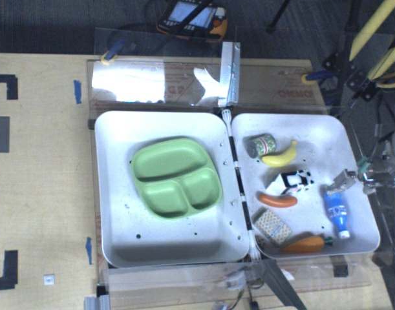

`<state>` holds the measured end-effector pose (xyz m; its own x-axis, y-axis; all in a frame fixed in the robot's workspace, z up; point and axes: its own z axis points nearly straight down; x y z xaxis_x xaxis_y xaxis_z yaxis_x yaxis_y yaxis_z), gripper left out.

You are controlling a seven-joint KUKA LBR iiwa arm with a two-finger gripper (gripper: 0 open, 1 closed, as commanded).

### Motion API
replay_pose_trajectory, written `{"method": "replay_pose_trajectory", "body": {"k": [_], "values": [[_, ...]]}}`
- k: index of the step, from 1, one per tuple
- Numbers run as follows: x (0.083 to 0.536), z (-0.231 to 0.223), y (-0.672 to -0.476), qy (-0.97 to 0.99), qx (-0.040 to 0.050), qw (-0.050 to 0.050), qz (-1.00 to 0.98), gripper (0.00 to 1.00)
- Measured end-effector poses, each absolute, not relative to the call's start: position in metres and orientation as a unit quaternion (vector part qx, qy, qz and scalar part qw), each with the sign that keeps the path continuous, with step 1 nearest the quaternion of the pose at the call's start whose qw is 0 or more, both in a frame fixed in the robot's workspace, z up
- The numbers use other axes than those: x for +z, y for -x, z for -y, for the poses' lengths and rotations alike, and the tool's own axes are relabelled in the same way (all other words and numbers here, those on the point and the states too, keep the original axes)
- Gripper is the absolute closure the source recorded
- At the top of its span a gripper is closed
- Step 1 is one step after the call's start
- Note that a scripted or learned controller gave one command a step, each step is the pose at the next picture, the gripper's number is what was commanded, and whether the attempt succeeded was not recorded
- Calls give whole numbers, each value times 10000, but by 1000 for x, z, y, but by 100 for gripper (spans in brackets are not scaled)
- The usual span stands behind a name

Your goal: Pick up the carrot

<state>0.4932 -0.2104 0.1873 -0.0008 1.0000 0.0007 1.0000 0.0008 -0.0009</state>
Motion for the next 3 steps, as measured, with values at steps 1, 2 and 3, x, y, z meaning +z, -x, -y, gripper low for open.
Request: {"method": "replay_pose_trajectory", "body": {"k": [1,2,3], "values": [[128,160,-479,7748,5,20,6322,0],[86,94,-480,8726,-11,-7,4884,0],[86,112,-554,9591,-7,-2,2832,0]]}}
